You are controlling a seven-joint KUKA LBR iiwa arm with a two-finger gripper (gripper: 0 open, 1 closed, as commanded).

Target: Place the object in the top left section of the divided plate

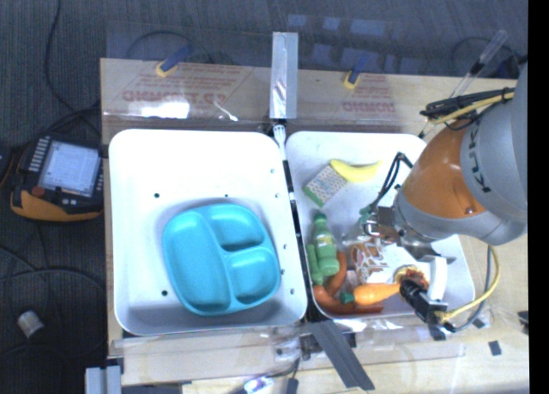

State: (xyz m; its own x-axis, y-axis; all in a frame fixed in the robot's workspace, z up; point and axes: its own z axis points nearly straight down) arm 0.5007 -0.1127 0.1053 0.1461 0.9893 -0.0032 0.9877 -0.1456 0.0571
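Observation:
A blue divided plate (pixel 221 255) lies in the left bin (pixel 137 178), with one large section and two smaller ones. My gripper (pixel 372 231) is down in the right bin (pixel 403 145), over a pile of toy food. Directly under and beside it lie a red-and-white snack packet (pixel 369 259) and an orange carrot (pixel 371 295). A green bottle (pixel 322 251) lies to its left. The wrist and orange band (pixel 437 182) hide the gripper's tips.
A yellow banana (pixel 354 169) and a green patterned card (pixel 324 184) lie at the back of the right bin. A red-orange pepper shape (pixel 331 282) sits at the front. A divider wall (pixel 290 212) separates the bins. Cables (pixel 467 102) hang at the right.

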